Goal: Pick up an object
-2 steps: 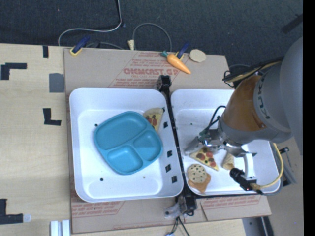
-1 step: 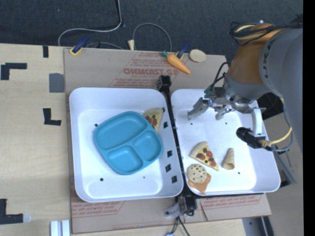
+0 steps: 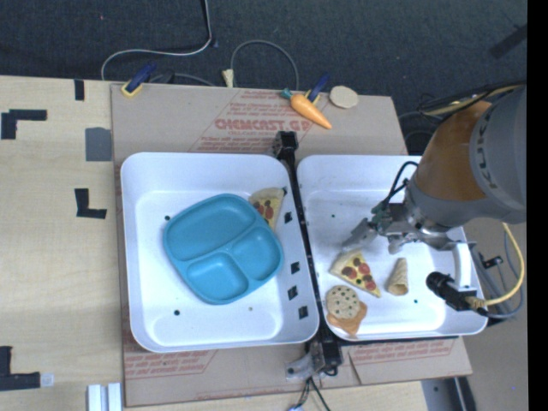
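Note:
In the right bin (image 3: 342,178) a toy pizza slice (image 3: 356,271) lies beside an ice-cream cone (image 3: 398,276). A chocolate-chip cookie (image 3: 342,299) rests on a tan piece near the front edge. My gripper (image 3: 372,242) hangs low over the bin just behind the pizza slice and the cone. It is open, its fingers spread, and nothing sits between them. The left bin (image 3: 141,229) holds a blue divided plate (image 3: 223,247). A second pizza slice (image 3: 269,203) lies at that plate's far right corner.
A toy carrot (image 3: 310,110) and a round tan disc (image 3: 344,98) lie on the cardboard behind the bins. A black clip strip (image 3: 295,221) runs along the seam between the bins. Cables loop at the back, and the arm's body covers the right bin's right side.

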You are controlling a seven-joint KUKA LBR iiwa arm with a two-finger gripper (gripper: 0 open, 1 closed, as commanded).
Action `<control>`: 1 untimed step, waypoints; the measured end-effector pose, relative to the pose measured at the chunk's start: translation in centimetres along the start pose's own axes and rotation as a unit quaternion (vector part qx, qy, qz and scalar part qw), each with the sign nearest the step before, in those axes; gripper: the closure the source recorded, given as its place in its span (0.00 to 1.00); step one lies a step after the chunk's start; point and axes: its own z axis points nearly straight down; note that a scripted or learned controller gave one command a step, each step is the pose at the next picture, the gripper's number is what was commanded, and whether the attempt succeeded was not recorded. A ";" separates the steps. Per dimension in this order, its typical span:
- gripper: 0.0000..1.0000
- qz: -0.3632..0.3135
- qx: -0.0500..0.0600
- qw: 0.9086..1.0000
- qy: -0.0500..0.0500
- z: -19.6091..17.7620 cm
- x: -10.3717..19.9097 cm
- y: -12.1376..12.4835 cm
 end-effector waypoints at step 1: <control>0.00 -0.003 -0.004 1.000 -0.001 5.4 2.6 0.4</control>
